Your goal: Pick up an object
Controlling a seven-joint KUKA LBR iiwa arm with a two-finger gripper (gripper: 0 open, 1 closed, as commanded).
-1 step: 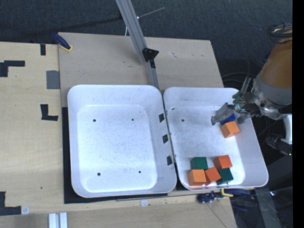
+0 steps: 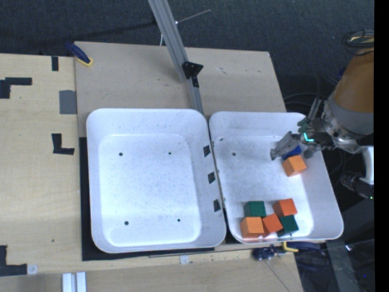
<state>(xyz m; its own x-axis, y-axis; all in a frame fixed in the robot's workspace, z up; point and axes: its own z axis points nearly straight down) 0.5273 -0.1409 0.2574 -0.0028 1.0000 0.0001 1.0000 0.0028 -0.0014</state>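
On the bench, from largest to smallest:

Left bin [image 2: 149, 117]: wide white floor, much free room for moving.
Right bin [image 2: 243, 163]: middle and upper floor are bare; its left wall touches the left bin.
Arm [image 2: 355, 96]: it enters over the right rim of the right bin.
Gripper [image 2: 293, 151]: it is above the upper right part of the right bin; fingers are apart, and the orange cube sits just below them, not clearly between them.
Block cluster [image 2: 269, 219]: three orange and two green blocks, tight together near the front wall.
Orange cube [image 2: 295, 165]: small, tilted, alone near the right wall, well apart from the cluster.
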